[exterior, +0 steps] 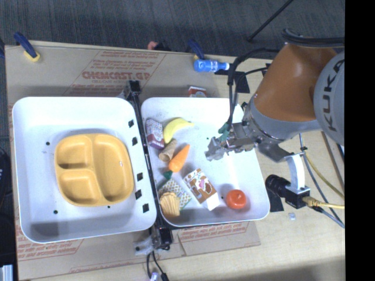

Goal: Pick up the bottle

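Note:
My gripper (214, 150) hangs over the right bin (253, 180), in its middle right part, above bare white floor. Nothing shows between its tips. The things in this bin lie to its left and below: a banana (175, 127), a carrot (179, 157), a printed carton with a white end (201, 188) and a red round thing (236, 199). A small blue bottle-shaped thing (208, 66) lies on the cardboard behind the right bin, outside it. I cannot tell for sure which of these is the bottle.
The left bin (29, 157) holds a yellow divided plate (94, 168). A dark snack packet (154, 132), an ice-cream cone (167, 153), a patterned packet (176, 189) and a ridged yellow piece (170, 204) crowd the right bin's left side. Blue clamps (26, 45) hold the cardboard.

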